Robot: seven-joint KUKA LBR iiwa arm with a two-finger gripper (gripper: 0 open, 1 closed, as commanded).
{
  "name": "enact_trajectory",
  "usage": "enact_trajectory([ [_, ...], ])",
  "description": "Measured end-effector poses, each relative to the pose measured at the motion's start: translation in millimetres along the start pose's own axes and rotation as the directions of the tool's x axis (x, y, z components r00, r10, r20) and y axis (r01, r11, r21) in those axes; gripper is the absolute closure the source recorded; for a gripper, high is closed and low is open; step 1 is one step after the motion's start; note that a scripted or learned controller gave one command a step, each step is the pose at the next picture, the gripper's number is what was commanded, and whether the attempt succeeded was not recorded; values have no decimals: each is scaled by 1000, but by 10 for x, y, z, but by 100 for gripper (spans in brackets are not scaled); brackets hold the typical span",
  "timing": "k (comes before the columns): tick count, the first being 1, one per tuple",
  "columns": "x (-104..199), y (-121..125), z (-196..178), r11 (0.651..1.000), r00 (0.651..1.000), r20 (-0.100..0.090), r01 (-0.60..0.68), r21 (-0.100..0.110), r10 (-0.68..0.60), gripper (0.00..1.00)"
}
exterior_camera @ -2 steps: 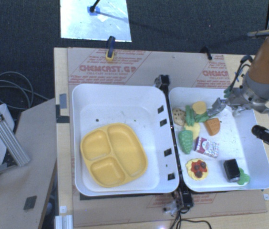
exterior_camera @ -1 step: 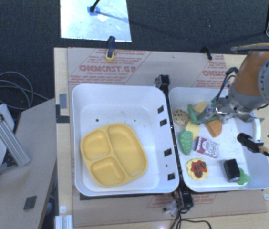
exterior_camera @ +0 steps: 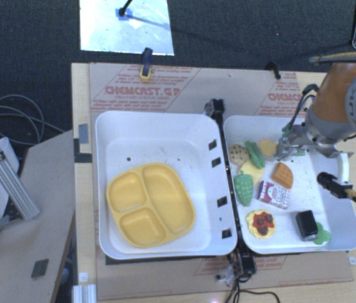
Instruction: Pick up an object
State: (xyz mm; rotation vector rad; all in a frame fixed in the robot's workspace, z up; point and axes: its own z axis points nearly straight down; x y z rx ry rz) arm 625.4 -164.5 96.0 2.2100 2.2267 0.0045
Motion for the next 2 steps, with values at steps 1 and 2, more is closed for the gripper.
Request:
enact_trajectory([
  [1, -240, -26, -1706, 1000, 1000, 5, -7, -11, 7, 100],
  [2, -220, -41, -1606, 1000, 1000, 1, -5, 2, 5, 0],
])
